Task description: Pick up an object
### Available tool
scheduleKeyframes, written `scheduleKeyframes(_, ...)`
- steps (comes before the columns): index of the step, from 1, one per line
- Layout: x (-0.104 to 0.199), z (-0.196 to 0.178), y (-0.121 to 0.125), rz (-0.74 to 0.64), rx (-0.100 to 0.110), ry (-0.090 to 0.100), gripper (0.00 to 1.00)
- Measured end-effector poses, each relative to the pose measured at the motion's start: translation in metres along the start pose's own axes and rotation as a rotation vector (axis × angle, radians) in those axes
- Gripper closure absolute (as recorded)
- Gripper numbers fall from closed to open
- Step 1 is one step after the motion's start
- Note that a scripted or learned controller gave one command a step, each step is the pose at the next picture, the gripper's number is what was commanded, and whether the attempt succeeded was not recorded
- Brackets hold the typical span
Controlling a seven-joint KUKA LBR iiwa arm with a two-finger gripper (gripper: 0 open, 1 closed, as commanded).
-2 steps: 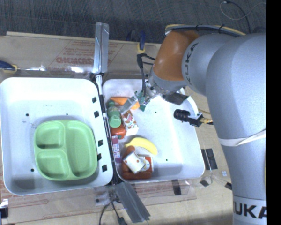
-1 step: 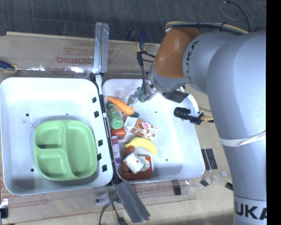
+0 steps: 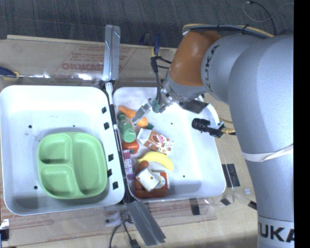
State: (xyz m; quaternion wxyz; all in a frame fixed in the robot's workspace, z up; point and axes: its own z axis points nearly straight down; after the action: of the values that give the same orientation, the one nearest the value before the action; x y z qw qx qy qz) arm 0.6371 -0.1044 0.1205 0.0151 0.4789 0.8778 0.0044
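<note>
The right bin (image 3: pixel 196 156) holds a cluster of objects along its left side. A green bottle (image 3: pixel 127 129) lies beside an orange carrot (image 3: pixel 127 111), with a red piece (image 3: pixel 132 146) just below the bottle. A patterned orange packet (image 3: pixel 159 142) lies near the middle, a yellow banana (image 3: pixel 160 160) below it, and a white box (image 3: pixel 149 179) rests on a red item (image 3: pixel 164 186) at the front. My gripper (image 3: pixel 143 111) is low over the bin's back left, pointing down-left, its tip just right of the carrot and above a small orange piece (image 3: pixel 143 122). I see nothing held.
The left bin (image 3: pixel 20 97) contains a green divided tray (image 3: pixel 72 164). A metal divider (image 3: pixel 111 50) stands between the bins at the back. The arm's orange band (image 3: pixel 194 58) and grey body (image 3: pixel 258 102) overhang the right bin's back right. A black connector (image 3: pixel 206 126) juts over the right wall.
</note>
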Motion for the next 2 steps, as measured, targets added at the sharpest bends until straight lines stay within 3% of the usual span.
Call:
scheduleKeyframes(1, 0.0084, 0.0255, -0.0179, 0.044, 0.023, 0.015, 0.00)
scheduleKeyframes(2, 0.0115, 0.0164, -0.0149, 0.036, 0.022, 0.020, 1.00)
